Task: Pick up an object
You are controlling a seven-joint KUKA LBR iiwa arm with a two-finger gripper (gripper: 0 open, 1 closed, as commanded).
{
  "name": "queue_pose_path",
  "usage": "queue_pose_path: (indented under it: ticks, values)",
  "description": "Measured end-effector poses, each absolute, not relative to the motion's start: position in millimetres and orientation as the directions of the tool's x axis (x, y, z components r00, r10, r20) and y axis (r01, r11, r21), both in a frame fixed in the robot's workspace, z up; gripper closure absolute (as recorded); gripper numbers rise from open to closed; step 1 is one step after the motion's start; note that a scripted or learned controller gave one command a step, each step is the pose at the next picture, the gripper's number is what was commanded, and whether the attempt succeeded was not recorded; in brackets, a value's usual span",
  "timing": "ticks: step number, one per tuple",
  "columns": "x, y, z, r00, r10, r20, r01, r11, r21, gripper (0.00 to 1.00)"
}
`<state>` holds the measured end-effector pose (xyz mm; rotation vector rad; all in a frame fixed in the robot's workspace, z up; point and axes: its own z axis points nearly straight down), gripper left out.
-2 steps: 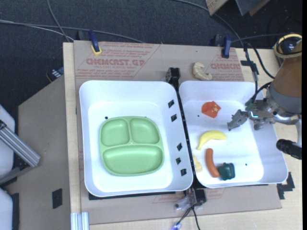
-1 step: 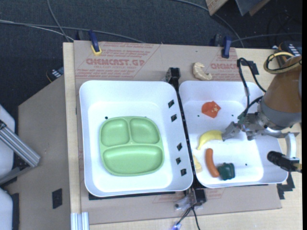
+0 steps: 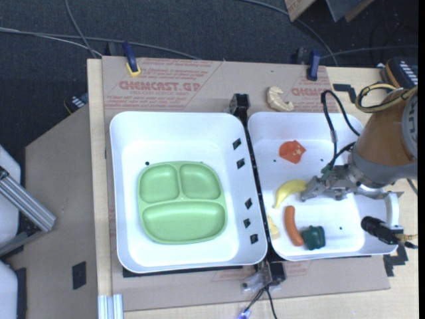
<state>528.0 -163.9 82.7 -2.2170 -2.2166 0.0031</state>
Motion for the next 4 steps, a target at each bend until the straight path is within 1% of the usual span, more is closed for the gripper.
queue_pose_path:
  ticks: [1, 2, 3, 4]
  values:
    - [529.5, -164, 96, 0.001, 1.000, 0.002, 1.000, -0.001, -0.001, 1.00]
    - [526.7, -168, 140, 0.000, 1.000, -0.001, 1.000, 0.000, 0.003, 1.00]
    - [527.1, -175, 202, 0.000, 1.000, -0.003, 1.000, 0.000, 0.008, 1.00]
    - [527.7, -175, 205, -0.001, 1.000, -0.001, 1.000, 0.001, 0.002, 1.00]
